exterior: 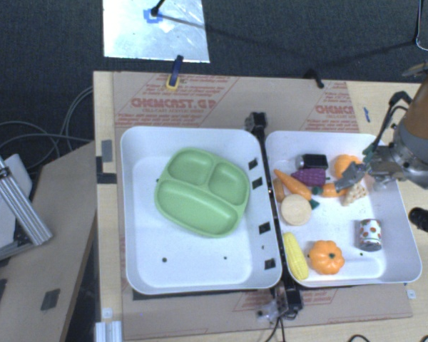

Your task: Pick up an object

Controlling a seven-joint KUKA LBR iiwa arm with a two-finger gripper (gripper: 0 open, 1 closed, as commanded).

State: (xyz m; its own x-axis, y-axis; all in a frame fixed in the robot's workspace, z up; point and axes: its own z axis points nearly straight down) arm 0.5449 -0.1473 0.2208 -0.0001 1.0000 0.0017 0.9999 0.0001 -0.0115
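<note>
Gripper (356, 176) low in right bin (396, 223) by orange fruit (344, 165), arm slanting from right; finger state unclear.

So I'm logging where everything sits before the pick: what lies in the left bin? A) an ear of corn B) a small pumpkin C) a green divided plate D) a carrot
C: the green divided plate lies in the left bin, while the corn, pumpkin and carrot are all in the right bin.
</note>
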